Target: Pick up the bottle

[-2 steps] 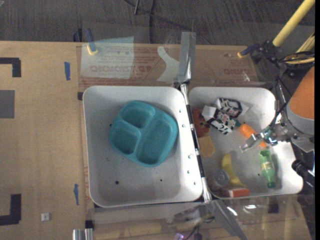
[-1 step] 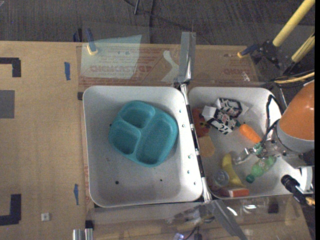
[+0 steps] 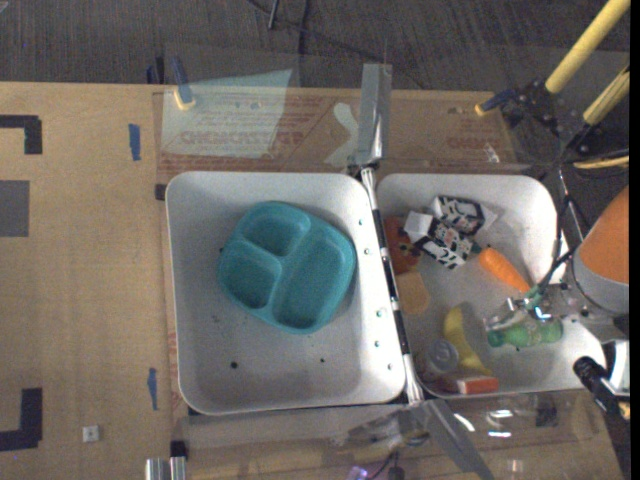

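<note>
1. Two white bins sit side by side on the tan tabletop [image 3: 80,298]. The left bin [image 3: 200,368] is the bigger one in this view, and the right bin [image 3: 530,198] is next to it, touching along the middle edge.
2. A teal plate [image 3: 288,266] with three sections lies in the left bin, near its middle. It sits a bit tilted.
3. The right bin holds many small things, all close together.
4. The green bottle [image 3: 525,336] lies on its side in the lower right part of the right bin. Its clear cap end points left.
5. The claw [image 3: 532,306] is right above the bottle, touching or almost touching it. It is small and blurry, so I cannot tell if it is squeezing the bottle or not.
6. The grey arm with its orange band [image 3: 615,243] comes in from the right side.
7. An orange carrot [image 3: 503,270] lies just up and left of the claw.
8. A black and white toy cow [image 3: 450,233] sits near the top of the right bin.
9. A yellow banana [image 3: 462,336] lies just left of the bottle.
10. A round silver can [image 3: 441,354] sits beside the banana, near the bottom edge of the bin.
11. A small red and white box [image 3: 472,384] lies just below the banana.
</note>
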